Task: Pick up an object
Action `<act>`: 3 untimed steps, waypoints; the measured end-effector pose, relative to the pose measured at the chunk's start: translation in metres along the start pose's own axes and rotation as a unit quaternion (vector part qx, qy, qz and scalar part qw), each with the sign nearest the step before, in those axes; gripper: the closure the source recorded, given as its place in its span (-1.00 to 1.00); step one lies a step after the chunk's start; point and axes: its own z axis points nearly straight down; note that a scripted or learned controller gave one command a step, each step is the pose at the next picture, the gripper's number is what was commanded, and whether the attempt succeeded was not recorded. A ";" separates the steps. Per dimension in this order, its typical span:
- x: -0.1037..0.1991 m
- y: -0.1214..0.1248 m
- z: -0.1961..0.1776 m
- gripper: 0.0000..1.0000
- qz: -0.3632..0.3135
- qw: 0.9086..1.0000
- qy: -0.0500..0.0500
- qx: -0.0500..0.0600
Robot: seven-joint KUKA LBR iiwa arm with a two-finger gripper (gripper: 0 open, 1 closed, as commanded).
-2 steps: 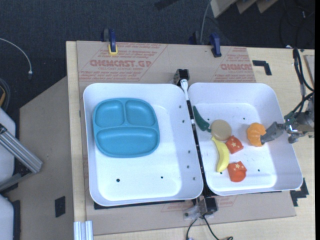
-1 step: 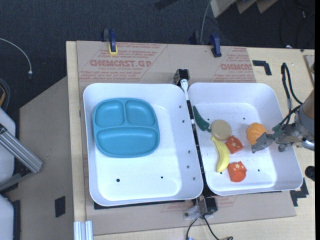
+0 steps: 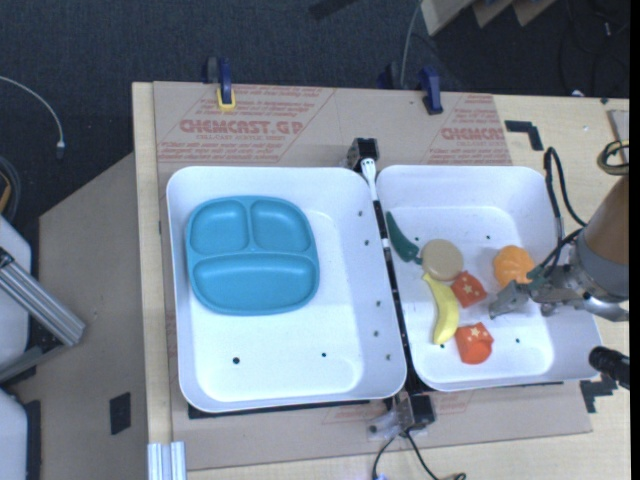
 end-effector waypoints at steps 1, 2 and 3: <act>-0.001 0.001 -0.013 1.00 0.000 1.000 -0.002 -0.003; -0.010 0.001 -0.060 1.00 0.000 1.000 -0.003 -0.006; -0.017 0.005 -0.122 1.00 -0.001 1.000 -0.004 -0.007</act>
